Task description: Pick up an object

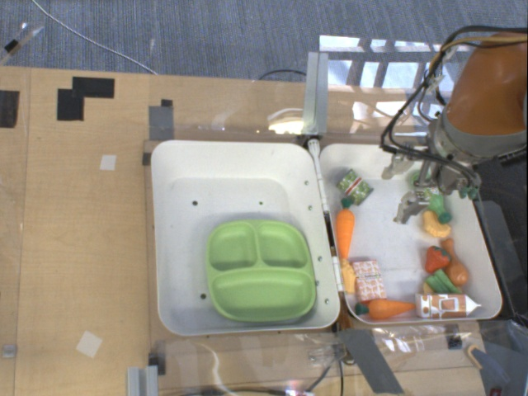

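The pincer [417, 205], apparently spread and pinching nothing, hung in the right bin [375, 221] just beside a yellow toy [432, 223], the likeliest target; a good grasp would centre both fingers across it, avoiding the neighbouring green piece [437, 203].

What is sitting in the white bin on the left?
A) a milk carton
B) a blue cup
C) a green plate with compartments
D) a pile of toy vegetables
C: the green divided plate lies alone in the left bin, while the toy foods, such as the carrot, are in the right bin.
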`<act>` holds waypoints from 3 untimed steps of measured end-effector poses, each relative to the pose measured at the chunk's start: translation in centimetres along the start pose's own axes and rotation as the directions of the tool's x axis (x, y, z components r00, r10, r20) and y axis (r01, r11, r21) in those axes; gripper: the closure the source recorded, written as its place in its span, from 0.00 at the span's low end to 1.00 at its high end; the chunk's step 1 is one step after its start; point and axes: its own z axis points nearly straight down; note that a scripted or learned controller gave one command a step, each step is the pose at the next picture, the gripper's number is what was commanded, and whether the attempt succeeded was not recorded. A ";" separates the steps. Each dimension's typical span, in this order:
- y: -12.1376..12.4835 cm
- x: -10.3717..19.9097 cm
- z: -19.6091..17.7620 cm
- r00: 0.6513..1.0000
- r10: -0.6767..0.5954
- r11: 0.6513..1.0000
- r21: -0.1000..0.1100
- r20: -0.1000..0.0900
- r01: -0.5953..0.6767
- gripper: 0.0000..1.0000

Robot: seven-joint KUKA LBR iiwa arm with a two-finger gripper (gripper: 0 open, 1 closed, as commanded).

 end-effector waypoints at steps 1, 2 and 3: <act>3.1 -3.6 10.5 0.985 0.171 0.985 -0.001 -0.007 -0.171 0.00; 3.1 -4.1 8.8 0.986 0.166 0.986 -0.001 0.010 -0.166 1.00; 2.2 -4.3 -3.4 0.990 0.139 0.990 0.000 0.015 -0.139 1.00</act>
